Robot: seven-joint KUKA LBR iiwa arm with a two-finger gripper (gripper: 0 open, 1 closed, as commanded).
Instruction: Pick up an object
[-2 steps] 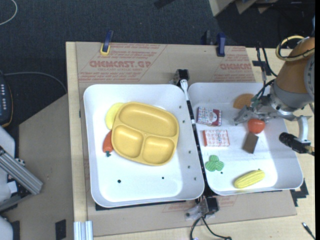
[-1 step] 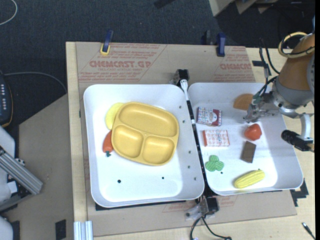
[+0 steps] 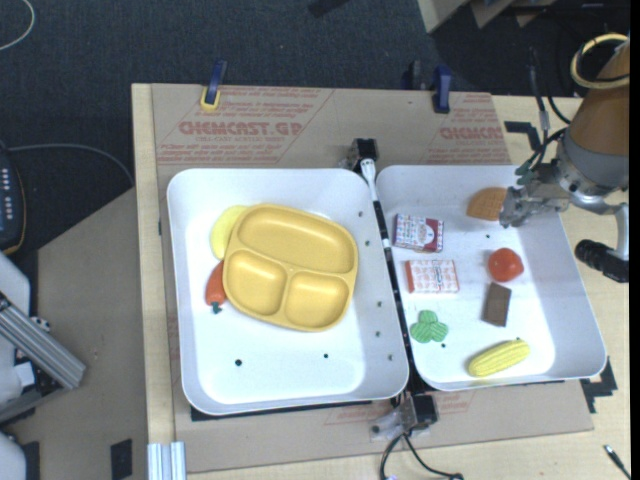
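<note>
Camera view, one entry per item, places given from the jaws.

Jaws [image 3: 515, 211]: grey, low over the upper right part of the right bin [image 3: 560, 363], on the arm [image 3: 600, 133] that enters from the right. How far apart the jaws stand cannot be told; nothing is seen between them.

Brown bread-like piece [image 3: 487, 204]: just left of the jaws, touching or nearly so; contact cannot be told.

Red tomato [image 3: 506, 264]: directly below the jaws, near.

Dark brown block [image 3: 497, 304]: below the tomato, further from the jaws.

Yellow corn cob [image 3: 498, 357]: well below the jaws, near the front rim of the right bin, lying at a slant.

Green leafy piece [image 3: 429, 328]: below and left of the jaws.

Two red-and-white packets: one [image 3: 418, 232] left of the jaws, the other [image 3: 431, 276] left and lower.

Left bin [image 3: 190, 298]: well left of the jaws, on the table [image 3: 300, 118]. It holds a yellow divided tray [image 3: 290, 266], with a yellow piece [image 3: 224, 230] and an orange-red piece [image 3: 216, 286] showing from under its left edge.
</note>
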